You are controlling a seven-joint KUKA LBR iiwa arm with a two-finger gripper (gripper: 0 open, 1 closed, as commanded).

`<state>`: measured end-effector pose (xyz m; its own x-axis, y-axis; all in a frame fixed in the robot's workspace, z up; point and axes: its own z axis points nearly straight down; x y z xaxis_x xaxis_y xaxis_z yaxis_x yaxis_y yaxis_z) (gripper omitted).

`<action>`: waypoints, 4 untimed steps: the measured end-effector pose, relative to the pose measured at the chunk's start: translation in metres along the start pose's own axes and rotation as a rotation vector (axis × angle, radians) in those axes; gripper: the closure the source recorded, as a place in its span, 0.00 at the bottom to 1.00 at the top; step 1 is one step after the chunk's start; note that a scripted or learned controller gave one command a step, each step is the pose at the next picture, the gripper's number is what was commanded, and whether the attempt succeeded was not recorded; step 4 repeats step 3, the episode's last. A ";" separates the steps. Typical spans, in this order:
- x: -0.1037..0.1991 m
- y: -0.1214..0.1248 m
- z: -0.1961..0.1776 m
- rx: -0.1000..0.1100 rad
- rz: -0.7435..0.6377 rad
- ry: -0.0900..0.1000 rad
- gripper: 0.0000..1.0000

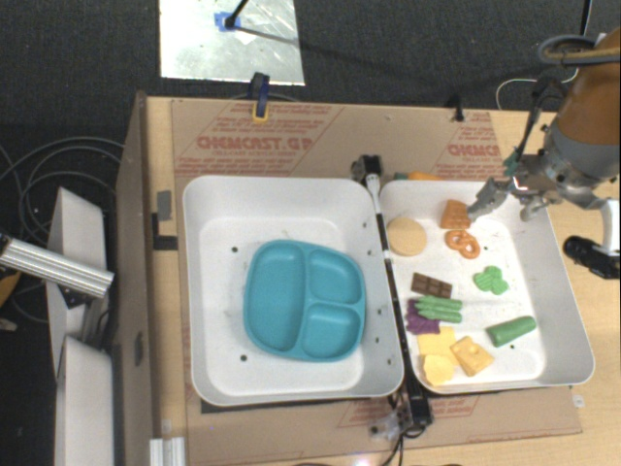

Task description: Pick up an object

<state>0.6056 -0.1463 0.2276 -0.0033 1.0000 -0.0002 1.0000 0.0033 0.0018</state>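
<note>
1. Dark carpet surrounds the table (pixel 155 260); a brown cardboard sheet (pixel 291 139) lies under the bins, printed in red "CHEMCAST GP", the lettering upside down from this view and repeated, partly cut off, near the right end.
2. A shiny foil-like square (pixel 231 27) lies on the floor beyond the table, with a small blue piece on it.
3. Left bin (pixel 209 212): holds a teal divided plate (pixel 304 299) with three compartments, lying flat near the bin's middle.
4. Right bin (pixel 553 289): toy food scattered. Tan round cookie (pixel 407 236) near the top left; orange block (pixel 456 214) just beside a pretzel (pixel 464 244); brown chocolate bar (pixel 431 285); green leafy piece (pixel 491 281); green bean pods (pixel 437 308) resting over a purple piece (pixel 420 321); green cucumber (pixel 511 330); yellow cheese pieces (pixel 456 354) at the near edge.
5. Gripper (pixel 509 194) is at the right bin's far right corner, arm coming in from the right with the orange band above. Nearest items are the orange block and pretzel, apart from it.
6. Jaws: cannot tell whether apart or together; nothing visible between them.
</note>
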 end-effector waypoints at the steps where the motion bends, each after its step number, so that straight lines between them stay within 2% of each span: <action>1: 0.027 0.064 0.097 0.003 -0.005 0.001 0.00; 2: 0.008 0.062 0.146 0.003 0.003 -0.001 0.00; 3: 0.009 0.064 0.131 -0.001 0.000 -0.001 1.00; 4: 0.009 0.064 0.131 -0.001 0.000 -0.001 1.00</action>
